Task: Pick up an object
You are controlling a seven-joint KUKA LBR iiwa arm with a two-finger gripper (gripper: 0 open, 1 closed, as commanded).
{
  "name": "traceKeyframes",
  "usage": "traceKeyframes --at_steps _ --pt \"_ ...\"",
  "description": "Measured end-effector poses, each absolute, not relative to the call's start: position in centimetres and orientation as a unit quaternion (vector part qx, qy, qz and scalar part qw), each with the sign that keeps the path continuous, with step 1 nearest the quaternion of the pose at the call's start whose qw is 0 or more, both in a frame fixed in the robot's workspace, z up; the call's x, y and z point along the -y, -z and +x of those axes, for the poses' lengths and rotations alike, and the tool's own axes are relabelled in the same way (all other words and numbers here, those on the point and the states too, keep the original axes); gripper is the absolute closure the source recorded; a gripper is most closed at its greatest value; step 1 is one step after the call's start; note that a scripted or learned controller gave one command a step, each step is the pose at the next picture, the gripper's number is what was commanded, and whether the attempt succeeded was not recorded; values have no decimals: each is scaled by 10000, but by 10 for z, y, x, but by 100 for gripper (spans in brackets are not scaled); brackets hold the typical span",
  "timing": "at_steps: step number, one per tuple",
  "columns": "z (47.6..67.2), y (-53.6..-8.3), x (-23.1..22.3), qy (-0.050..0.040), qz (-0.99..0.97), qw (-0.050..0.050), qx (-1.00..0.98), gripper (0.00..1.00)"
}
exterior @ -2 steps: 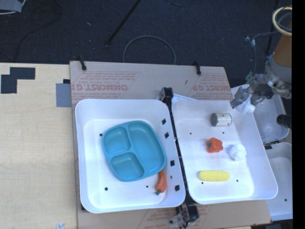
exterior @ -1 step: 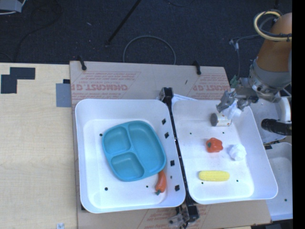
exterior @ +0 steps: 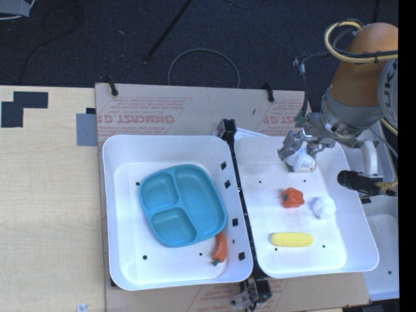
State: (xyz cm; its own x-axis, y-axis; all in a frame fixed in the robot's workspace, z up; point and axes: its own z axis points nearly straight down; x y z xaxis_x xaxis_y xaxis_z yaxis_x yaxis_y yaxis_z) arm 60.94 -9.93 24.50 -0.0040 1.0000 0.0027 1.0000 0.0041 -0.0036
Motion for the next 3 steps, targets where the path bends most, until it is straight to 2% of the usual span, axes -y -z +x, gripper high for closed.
traceKeyframes --at_steps 3 --pt "586 -247 -55 -11 -7057 24 7085 100"
